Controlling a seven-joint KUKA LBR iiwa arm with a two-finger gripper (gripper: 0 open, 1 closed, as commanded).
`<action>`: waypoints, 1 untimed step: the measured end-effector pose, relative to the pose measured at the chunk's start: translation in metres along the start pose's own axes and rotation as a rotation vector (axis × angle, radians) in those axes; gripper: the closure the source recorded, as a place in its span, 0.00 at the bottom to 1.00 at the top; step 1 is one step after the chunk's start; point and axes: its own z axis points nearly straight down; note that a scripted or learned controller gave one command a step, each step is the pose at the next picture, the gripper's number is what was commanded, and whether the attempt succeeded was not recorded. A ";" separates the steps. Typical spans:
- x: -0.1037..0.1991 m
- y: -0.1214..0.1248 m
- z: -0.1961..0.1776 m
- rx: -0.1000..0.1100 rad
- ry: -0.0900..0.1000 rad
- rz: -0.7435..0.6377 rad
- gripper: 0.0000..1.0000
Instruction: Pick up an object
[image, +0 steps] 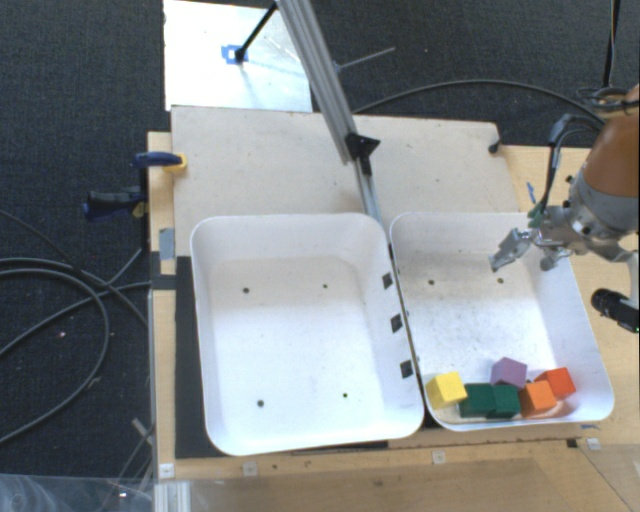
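Over the right bin (575, 300), toward its far right side, the gripper (528, 250) hangs with its two metal fingers spread apart and nothing between them. The grey arm (610, 190) with its orange band reaches in from the right edge of the camera view.

The things to pick lie well apart from it, bunched in the near corner of that same bin: a yellow block (446, 388) at the left of the group, a dark green block (490, 400) just beside it, a purple block (509, 371) behind, an orange block (538, 396) and a red-orange block (559, 381) toward the right. They look touching or nearly so.

That crowding is the likely trouble. A finger coming down may land on a neighbour instead of slipping into a gap, or shove the cluster against the bin's sloped wall, so the grasp closes on air. The blocks look like small, hard, smooth-faced cubes with crisp edges, which could squirt out of a skewed pinch. The bin is glossy white plastic, shallow, with rounded corners and a dusting of dark specks on its floor. The left bin (210, 330) is the same white shell.
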 end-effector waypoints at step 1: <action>0.031 -0.028 -0.082 -0.008 -0.001 -0.003 0.00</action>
